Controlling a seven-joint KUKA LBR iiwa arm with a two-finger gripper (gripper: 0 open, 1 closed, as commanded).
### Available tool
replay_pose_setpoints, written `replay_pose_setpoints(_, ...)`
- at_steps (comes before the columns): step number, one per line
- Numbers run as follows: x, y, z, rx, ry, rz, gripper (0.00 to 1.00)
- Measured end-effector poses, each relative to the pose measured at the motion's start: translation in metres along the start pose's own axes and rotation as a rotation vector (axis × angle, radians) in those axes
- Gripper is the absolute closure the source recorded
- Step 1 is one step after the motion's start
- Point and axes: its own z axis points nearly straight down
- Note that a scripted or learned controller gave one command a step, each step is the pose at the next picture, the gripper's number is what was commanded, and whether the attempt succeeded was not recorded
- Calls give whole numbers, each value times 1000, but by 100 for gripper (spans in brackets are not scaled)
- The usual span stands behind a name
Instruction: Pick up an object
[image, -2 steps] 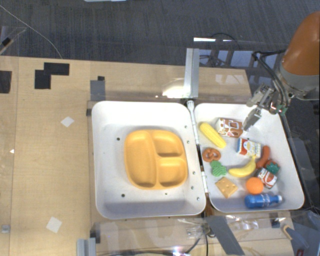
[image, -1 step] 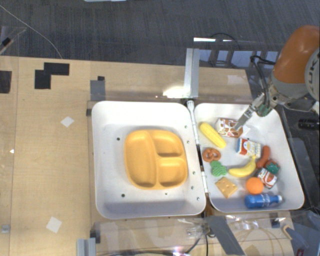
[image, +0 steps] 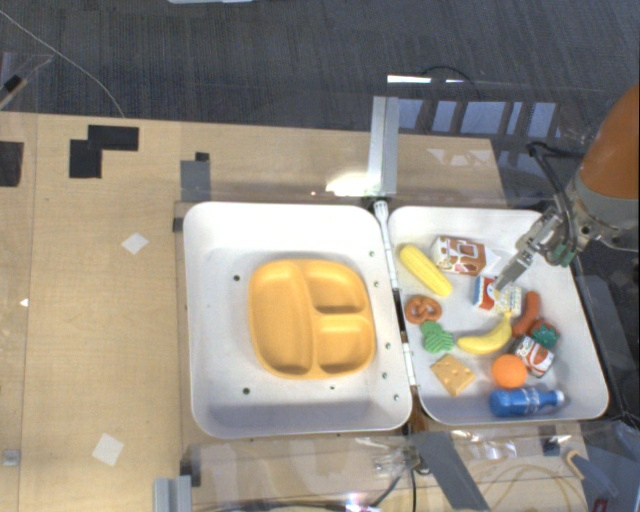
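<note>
Approach step: gripper hovers just above the small carton (finger state: cannot tell); next needs a straight descent.

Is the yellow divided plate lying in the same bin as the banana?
No, the yellow plate lies in the left bin, while the banana lies in the right bin.

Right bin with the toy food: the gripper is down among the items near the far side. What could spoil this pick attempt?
1. Crowding: the gripper sits by a small red and white packet, with a sausage and banana close by; it may nudge neighbours or catch two things.
2. The packet looks small and flat, so it could slip out on lifting.
</note>
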Motion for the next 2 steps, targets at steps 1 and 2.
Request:
replay_pose_setpoints(1,-25,40,83,4,7,249,0)
replay_pose_setpoints(2,-33,50,102,55,37,801,0)
